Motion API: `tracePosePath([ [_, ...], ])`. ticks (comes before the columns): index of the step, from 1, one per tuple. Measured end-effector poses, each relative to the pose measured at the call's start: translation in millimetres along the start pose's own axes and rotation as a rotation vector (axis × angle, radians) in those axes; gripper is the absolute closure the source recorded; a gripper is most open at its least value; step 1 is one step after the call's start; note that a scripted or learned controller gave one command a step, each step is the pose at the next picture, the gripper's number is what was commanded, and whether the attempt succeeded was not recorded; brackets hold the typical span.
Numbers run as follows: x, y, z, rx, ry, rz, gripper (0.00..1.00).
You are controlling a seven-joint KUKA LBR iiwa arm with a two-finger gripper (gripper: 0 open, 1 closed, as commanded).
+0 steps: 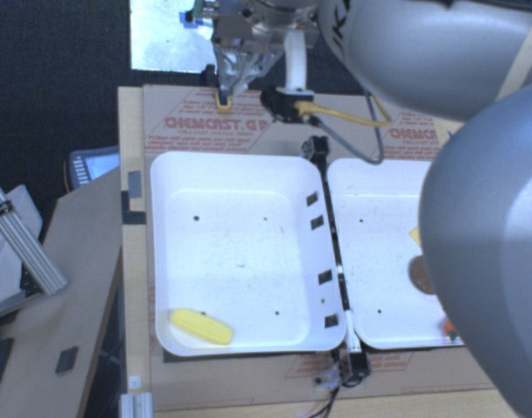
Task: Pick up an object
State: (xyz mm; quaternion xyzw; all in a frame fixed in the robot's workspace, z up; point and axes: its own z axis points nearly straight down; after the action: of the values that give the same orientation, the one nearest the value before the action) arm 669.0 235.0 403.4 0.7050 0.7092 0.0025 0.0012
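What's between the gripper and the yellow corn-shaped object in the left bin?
In the camera view, the gripper hangs above printed cardboard behind the left white bin. Between it and the yellow corn-shaped object lie the bin's back rim and bare white floor.

arm (474, 146) hiding right bin (379, 259), brown object (420, 275) half-covered

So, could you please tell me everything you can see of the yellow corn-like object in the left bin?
The yellow, corn-cob-shaped object looks like textured plastic, elongated with rounded ends. It lies flat on the floor of the left shallow white bin, in the near-left corner, its long axis slanting slightly down toward the right. It sits close to the near wall, with nothing else touching it, far from the gripper.
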Motion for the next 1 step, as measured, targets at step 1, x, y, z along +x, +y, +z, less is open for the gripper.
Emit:
tracePosePath([
  [1, -1.4, -6.4, 150.3, 0.018, -0.006, 0.005, 1.00],
])
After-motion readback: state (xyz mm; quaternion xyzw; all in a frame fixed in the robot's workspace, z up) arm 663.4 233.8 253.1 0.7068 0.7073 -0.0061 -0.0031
